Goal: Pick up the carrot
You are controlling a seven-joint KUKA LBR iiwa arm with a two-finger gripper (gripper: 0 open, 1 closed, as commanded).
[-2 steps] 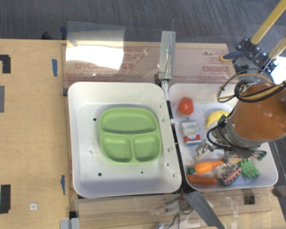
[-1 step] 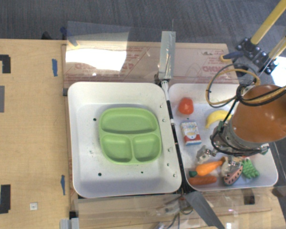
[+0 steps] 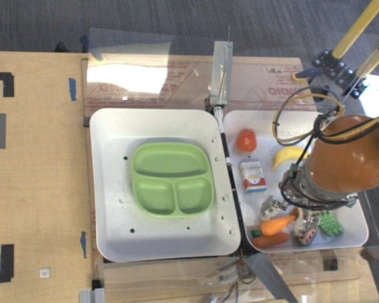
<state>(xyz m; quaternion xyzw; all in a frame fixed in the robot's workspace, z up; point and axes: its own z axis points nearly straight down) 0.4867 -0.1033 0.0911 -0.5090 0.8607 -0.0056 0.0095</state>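
The pincer point(image 3: 295, 214) hangs low over the front of the right bin point(image 3: 360, 229), its metal parts just above the thick end of the carrot point(image 3: 276, 225), and whether it is open or closed cannot be told from this slant, since the arm's bulk hides it. The carrot lies on the bin floor at about eight o'clock from the pincer, tip toward nine o'clock, with nothing showing it to be gripped. The likeliest failure is a closure beside the carrot or on its end alone, so that it slips or rolls out. Crowding adds to the risk: a second orange piece point(image 3: 270, 239) lies just beside the carrot at six o'clock, a watermelon slice point(image 3: 306, 233) sits at five o'clock from the pincer, and a green knobbly toy point(image 3: 329, 223) at three o'clock, any of which could be nudged or caught instead. The arm point(image 3: 347, 153) stands nearly upright over the bin, its orange band uppermost, cables looping at twelve o'clock. Farther off lie a small carton point(image 3: 253, 175), a banana point(image 3: 289, 155) and a red fruit point(image 3: 246, 140); the left bin point(image 3: 107, 188) holds a green divided plate point(image 3: 172, 178).
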